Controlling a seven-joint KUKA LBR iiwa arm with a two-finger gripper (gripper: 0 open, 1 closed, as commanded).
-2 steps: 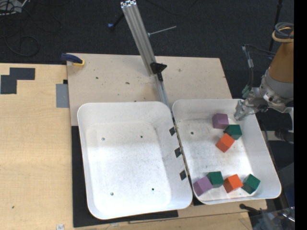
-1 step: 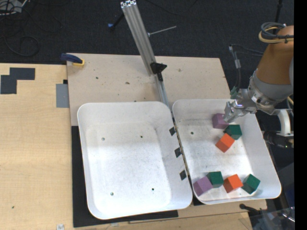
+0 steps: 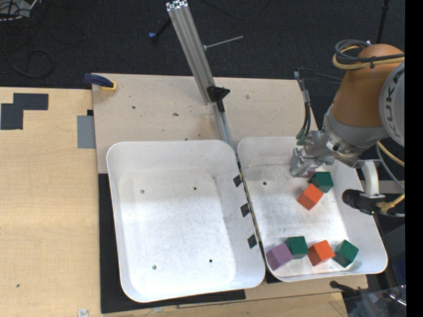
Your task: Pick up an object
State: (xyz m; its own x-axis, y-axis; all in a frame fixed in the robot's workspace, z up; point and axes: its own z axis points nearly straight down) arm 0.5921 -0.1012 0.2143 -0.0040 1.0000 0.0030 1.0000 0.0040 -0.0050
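The right bin (image 3: 277, 177) holds several small blocks. An orange block (image 3: 310, 196) and a dark green block (image 3: 323, 180) lie near its middle right. Along the front edge sit a purple block (image 3: 279, 255), a green block (image 3: 297, 246), an orange block (image 3: 321, 251) and another green block (image 3: 346, 252). My gripper (image 3: 303, 164) hangs low over the right bin, just up and left of the dark green block, with nothing seen between its fingers.
The left bin (image 3: 178, 216) lies beside the right one, with black clips (image 3: 244, 209) along the shared edge. A slanted aluminium bar (image 3: 197, 58) rises behind the bins. The arm's orange band (image 3: 363, 98) and cables stand at the right.
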